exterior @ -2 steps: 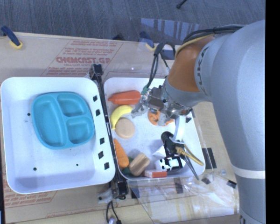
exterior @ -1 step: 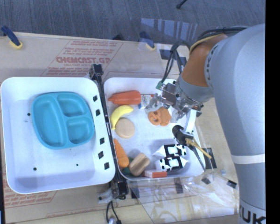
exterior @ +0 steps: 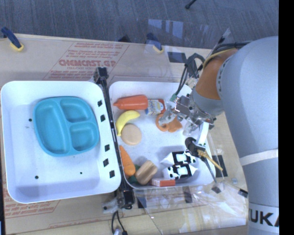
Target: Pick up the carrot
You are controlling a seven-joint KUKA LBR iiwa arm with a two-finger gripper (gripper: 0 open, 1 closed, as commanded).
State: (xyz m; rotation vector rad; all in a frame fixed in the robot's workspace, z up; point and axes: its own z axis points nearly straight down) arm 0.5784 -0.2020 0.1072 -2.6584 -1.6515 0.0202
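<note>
While bread roll (exterior: 146, 172) touches it, carrot (exterior: 127, 161) hugs the bin wall (exterior: 113, 131)

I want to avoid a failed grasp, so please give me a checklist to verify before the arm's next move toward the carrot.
1. Carrot located: lies in the right bin, against its left wall. Ok.
2. Carrot free on top: nothing lies over it, but the bread roll sits at its lower end. Cannot tell.
3. Pincer above carrot: it hovers over the orange ring, far from the carrot. Not ok.
4. Pincer carrying nothing: cannot tell.
5. Path to carrot: banana and the beige round piece lie between. Not ok.
</note>
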